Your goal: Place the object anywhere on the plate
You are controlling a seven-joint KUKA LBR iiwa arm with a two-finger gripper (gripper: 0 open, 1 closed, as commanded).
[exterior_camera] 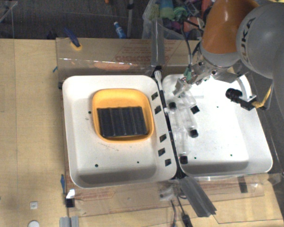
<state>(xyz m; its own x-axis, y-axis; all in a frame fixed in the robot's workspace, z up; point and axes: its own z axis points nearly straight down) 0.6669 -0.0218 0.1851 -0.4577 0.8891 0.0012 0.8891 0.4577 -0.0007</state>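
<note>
a dark ribbed rectangular object (121, 122) lies flat on the yellow square plate (98, 102), which sits in the left bin.

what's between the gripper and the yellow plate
In the camera view, the divider where the two bins meet, with its row of black tabs, lies between the gripper and the yellow plate.

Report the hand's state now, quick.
Hand: over the right bin, near its upper left corner; open or closed cannot be told, nothing seen held.
</note>
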